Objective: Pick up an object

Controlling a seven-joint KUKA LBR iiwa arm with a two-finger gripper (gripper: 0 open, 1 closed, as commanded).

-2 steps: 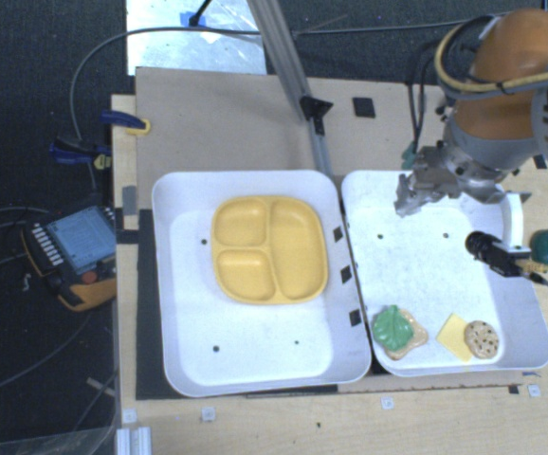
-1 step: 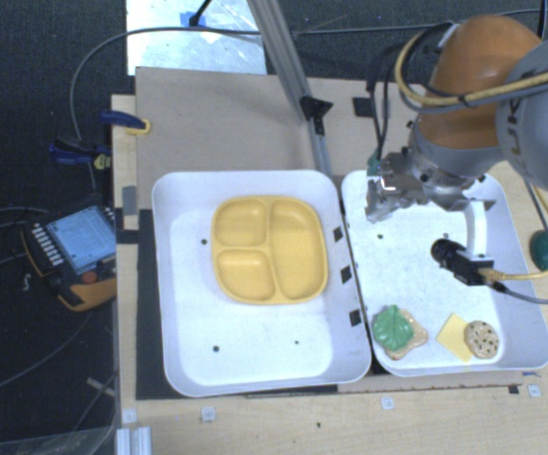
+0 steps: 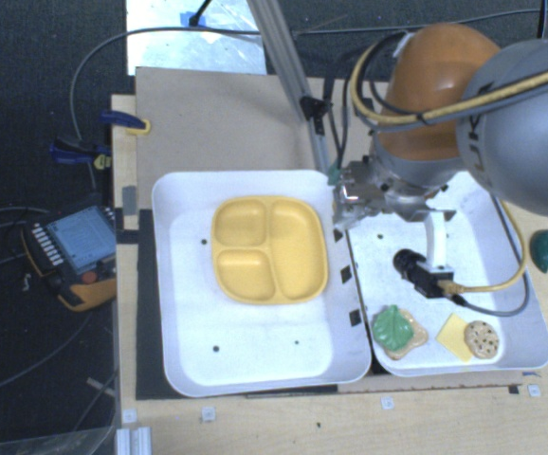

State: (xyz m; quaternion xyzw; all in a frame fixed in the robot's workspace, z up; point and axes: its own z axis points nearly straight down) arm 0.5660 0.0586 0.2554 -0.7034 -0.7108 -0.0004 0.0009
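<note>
Gripper (image 3: 354, 195) hangs over the seam between the two bins, at about ten o'clock of the right bin (image 3: 478, 226). From this slant I cannot tell whether it is clenched or released.

A yellow plate (image 3: 269, 249) with three compartments lies flat in the left bin (image 3: 255, 339), slightly toward twelve o'clock of its middle. The gripper is near the plate's two o'clock corner but apart from it.

Three small things sit along the right bin's six o'clock edge. A green leaf piece (image 3: 392, 326) lies on a tan slice (image 3: 414, 337) at seven o'clock, and a yellow block (image 3: 454, 336) sits at six. A round speckled biscuit (image 3: 483, 339) is just beside the block's three o'clock side.
</note>
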